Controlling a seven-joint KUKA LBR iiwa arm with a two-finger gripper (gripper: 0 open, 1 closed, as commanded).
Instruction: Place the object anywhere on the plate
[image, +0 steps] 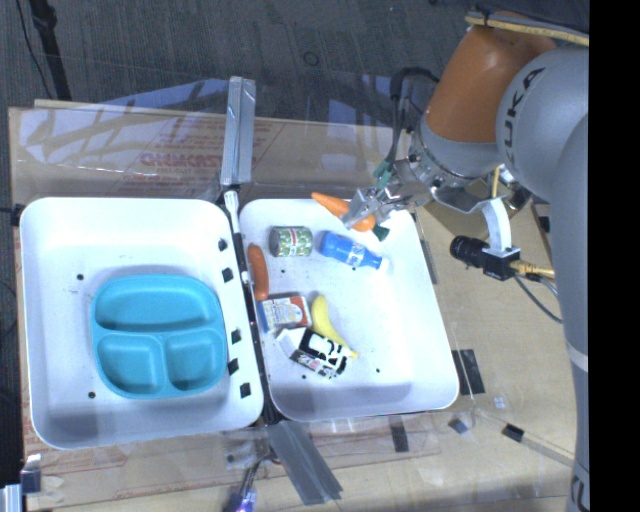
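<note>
One tool (368, 212) apparently grips the orange carrot (340, 207); "KUKA" partly legible on the arm (520, 95).

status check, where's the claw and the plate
Claw at right bin's far edge, by the carrot. Blue plate in left bin, nothing on it. Bottle, can close by.

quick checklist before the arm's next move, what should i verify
1. Plate sits flat in the left bin: ok.
2. Plate compartments free to receive an object: ok.
3. Gripper is over the right bin's far corner by the carrot: ok.
4. Carrot held: cannot tell.
5. Blue bottle and can lie close to the carrot, possible bump: not ok.
</note>
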